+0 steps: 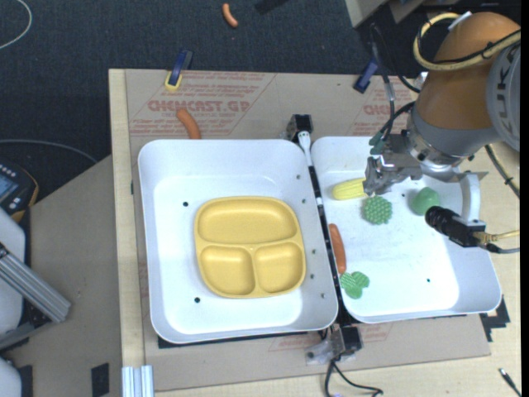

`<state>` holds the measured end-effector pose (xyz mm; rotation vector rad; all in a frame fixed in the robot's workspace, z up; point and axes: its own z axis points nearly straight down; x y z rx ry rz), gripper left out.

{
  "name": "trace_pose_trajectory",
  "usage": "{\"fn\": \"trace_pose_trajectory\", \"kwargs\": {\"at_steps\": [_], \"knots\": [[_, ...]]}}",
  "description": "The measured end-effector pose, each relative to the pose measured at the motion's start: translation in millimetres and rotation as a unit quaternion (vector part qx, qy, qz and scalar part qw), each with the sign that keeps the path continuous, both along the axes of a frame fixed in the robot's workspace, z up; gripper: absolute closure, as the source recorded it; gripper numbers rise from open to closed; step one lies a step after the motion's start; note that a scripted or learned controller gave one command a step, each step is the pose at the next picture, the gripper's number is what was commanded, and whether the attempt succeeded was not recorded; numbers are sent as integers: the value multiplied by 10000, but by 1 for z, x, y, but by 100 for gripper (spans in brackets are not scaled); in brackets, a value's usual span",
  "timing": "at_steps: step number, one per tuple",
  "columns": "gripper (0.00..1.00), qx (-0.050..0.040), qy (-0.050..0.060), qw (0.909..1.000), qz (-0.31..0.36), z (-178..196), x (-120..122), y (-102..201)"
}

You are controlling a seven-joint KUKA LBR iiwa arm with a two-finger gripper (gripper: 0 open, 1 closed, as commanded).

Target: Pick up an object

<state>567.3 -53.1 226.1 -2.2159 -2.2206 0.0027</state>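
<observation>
Nothing is lifted yet: the hand (pixel 378 178) hangs low in the right bin (pixel 413 300), and whether it is wide or narrow I cannot tell. The yellow corn (pixel 347 190) lies just at its nine o'clock, the green ball (pixel 378 211) just at its six. Closing and lifting remain.

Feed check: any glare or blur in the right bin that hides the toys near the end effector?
Camera view: lighting is even, and the white right bin is bright but not blown out. The yellow corn and green ball read sharp. The end effector is dark, and its tips are hard to resolve. Soft shadows only.
</observation>
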Motion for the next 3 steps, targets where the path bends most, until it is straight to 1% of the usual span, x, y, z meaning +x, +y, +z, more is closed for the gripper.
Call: {"fn": "trace_pose_trajectory", "kwargs": {"at_steps": [1,2,3], "knots": [[100,-6,3,10000,-15,-10,-2,-6],[100,-15,-37,10000,-14,-6,10,-16],[100,-14,-41,10000,-13,7,5,-18]]}}
